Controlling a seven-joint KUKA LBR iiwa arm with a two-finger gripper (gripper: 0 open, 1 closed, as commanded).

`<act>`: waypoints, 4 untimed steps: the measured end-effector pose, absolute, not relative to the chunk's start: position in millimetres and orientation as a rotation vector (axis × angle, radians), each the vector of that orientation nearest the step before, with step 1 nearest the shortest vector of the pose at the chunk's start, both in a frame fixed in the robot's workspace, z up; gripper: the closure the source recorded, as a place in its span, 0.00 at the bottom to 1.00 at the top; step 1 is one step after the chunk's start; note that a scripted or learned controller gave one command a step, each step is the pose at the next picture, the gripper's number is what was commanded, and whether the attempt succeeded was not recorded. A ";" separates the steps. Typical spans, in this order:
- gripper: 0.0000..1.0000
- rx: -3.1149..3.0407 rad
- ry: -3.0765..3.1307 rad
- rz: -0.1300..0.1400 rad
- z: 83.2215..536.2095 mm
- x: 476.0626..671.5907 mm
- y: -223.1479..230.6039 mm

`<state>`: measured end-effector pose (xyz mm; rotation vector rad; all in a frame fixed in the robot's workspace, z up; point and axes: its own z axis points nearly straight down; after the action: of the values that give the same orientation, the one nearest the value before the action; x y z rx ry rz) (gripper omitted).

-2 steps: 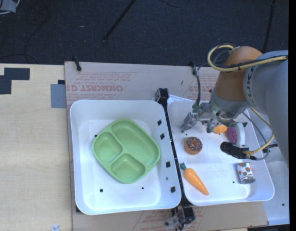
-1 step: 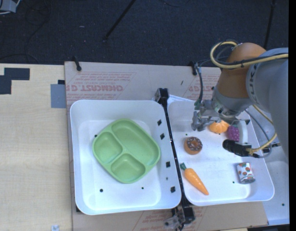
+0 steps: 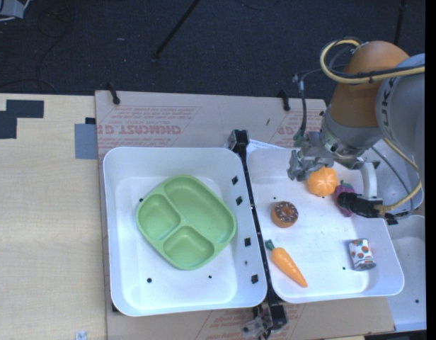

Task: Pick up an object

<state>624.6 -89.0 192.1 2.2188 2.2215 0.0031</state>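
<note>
At the bottom edge of the frame, a dark clamp (image 3: 264, 322) sits where the 2 bins meet. Just above it, in the lower middle of the right bin (image 3: 324, 289), an orange carrot (image 3: 289, 266) with a green stub lies on a slant, its tip pointing toward the lower right. To the right, near that bin's right wall, a small can (image 3: 360, 253) with a red and white label lies apart from everything else.

The left bin (image 3: 126, 190) fills the centre-left of the frame and bears 1 light green plate (image 3: 186, 222) with 3 compartments, turned at an angle and resting on the bin floor. A black divider strip (image 3: 248, 211) runs between the 2 bins from top to bottom.

Higher in the right bin, a brown donut (image 3: 284, 214) with pale sprinkles lies close to the divider, well apart from the carrot below it. Up and to the right of the donut sits a round orange fruit (image 3: 322, 182), and just beside it on the right a purple piece (image 3: 344, 188) shows against a black part of the tool.

The gripper (image 3: 303, 167) hangs low over the upper part of the right bin, immediately left of the orange fruit and seemingly touching it. Whether its fingers are apart or together cannot be made out, and nothing is seen between them. The grey arm (image 3: 405, 112) with its orange band (image 3: 363, 76) rises toward the upper right corner.

Beyond the bins lie brown cardboard (image 3: 175, 122), the pale bench (image 3: 41, 218) at left, and dark floor (image 3: 168, 34) across the top.
</note>
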 end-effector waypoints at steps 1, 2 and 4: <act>1.00 2.218 2.221 0.004 245.5 630.2 -80.7; 1.00 2.220 2.221 0.002 277.2 630.6 -82.6; 1.00 2.219 2.228 -0.001 264.6 623.8 11.0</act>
<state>623.8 11.0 264.6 2.2192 2.2278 -0.0014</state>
